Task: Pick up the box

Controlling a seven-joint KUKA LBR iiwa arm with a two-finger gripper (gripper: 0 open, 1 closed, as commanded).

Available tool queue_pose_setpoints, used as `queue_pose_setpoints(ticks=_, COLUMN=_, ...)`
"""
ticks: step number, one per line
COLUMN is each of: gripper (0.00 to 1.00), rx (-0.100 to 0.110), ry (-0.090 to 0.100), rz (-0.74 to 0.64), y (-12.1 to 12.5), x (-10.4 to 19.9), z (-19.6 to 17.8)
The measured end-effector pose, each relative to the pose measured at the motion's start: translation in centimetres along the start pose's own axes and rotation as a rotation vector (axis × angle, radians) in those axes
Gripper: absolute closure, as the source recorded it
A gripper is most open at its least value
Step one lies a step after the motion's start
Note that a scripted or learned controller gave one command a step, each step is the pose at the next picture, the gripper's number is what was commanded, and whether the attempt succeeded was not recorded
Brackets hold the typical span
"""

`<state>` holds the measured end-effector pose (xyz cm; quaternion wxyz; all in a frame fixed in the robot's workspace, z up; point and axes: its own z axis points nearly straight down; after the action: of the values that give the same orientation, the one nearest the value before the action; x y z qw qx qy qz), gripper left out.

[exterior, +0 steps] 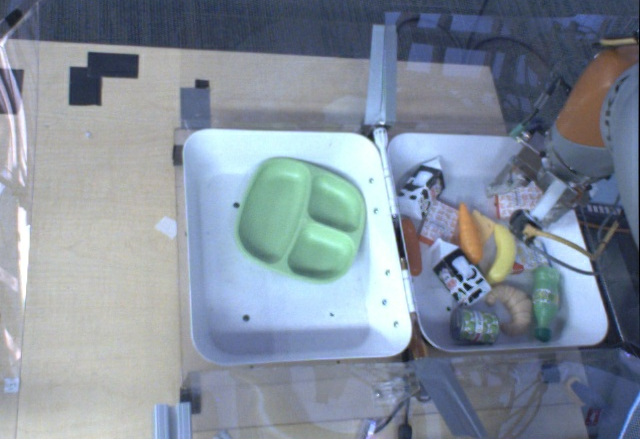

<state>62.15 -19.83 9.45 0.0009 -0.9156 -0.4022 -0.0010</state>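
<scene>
In the right bin (pixel 600 327), among a crowd of small groceries, I am looking for the box, and the likeliest candidate is the black-and-white carton (pixel 421 185) lying tilted at the bin's far left corner, close to the divider wall; a second carton (pixel 461 276) of the same cow-patch print is lying nearer the middle, touching the banana (pixel 500 254) and just far of the green can (pixel 476 326). My gripper (pixel 532 189) is hanging at the bin's far right side, over a red-and-white packet (pixel 519 197), well apart from either carton, and I cannot tell from this angle how it is set. I am judging the far carton to be light, thin-walled card: stiff enough along its edges but ready to buckle if I squeeze its broad faces hard, and probably smooth and a little slippery. I am planning to take it across its narrow width, near the middle of its length, so it is not swinging once lifted. The carrot (pixel 469 224) and a flat red-print packet (pixel 438 221) are lying just beside it, so I am expecting little room on the near side. In the left bin, a green divided tray (pixel 300 217) is sitting by itself.
</scene>
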Motion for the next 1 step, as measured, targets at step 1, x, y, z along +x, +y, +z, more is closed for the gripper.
queue_pose_setpoints(ticks=1, gripper=1.0, rx=0.0, ry=0.003, rz=-0.006, y=-0.01, x=0.4, z=-0.96)
